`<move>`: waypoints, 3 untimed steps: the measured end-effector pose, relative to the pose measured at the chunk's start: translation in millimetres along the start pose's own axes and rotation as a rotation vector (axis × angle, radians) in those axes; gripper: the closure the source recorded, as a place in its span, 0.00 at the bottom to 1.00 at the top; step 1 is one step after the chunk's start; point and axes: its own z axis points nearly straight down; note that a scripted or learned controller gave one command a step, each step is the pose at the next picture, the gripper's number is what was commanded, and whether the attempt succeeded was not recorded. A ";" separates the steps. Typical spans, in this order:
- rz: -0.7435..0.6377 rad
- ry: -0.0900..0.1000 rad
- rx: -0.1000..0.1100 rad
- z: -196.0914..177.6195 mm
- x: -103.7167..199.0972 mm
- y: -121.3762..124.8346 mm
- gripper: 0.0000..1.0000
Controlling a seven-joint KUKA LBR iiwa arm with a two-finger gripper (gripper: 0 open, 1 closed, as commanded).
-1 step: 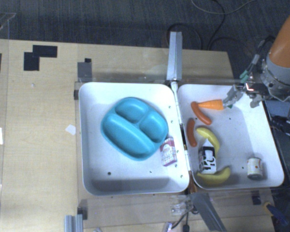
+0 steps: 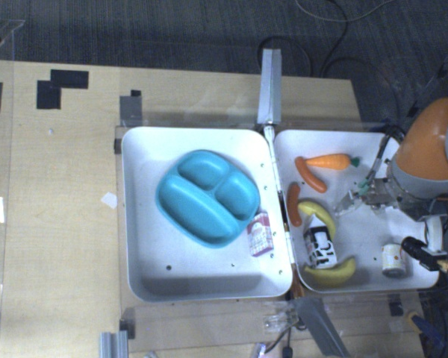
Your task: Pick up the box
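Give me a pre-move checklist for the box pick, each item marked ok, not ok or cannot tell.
1. Box located: ok. The small box lies in the left bin, by its right wall.
2. Box free on top: ok. Nothing lies over it.
3. Side clearance: not ok. The blue divided plate sits close against its left side, the bin wall on its right.
4. Gripper over the box: not ok. The gripper is above the right bin.
5. Gripper carrying nothing: cannot tell.
6. Path leftward: cannot tell. Banana and bottle lie between.
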 end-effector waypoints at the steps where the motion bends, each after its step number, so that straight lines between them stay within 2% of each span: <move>1: 0.116 0.001 0.004 3.1 -20.2 75.5 0.00; 2: 0.110 0.000 -0.005 -11.0 -18.7 79.3 1.00; 3: 0.177 0.000 0.003 -142.4 -23.5 100.5 1.00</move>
